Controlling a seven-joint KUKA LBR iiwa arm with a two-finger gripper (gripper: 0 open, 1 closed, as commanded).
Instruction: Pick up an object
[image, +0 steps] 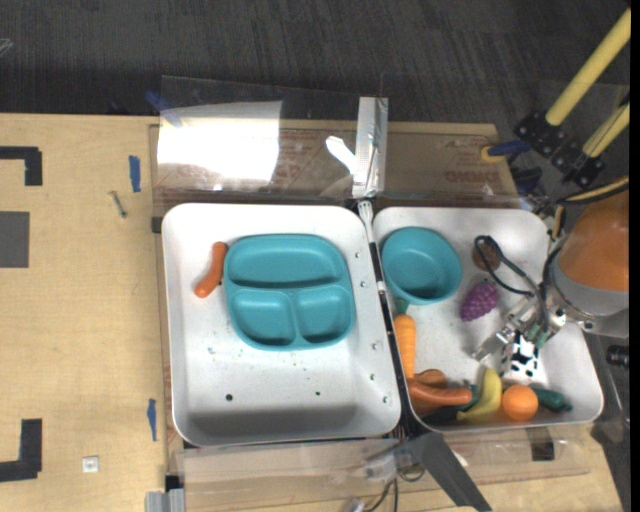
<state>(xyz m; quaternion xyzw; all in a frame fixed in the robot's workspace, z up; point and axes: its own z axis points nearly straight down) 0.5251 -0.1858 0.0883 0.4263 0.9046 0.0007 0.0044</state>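
Toys crowd the front of the right bin (575, 420): an orange (519, 402), a banana (487, 392), a carrot (405, 342). Just above the orange hangs the gripper (522, 335), over a black-and-white toy (523, 362); whether it grips anything, I cannot tell. Packed neighbours could make the grab slip.

The grey arm with its orange band reaches in from the right, gripper (512, 338) lowered.
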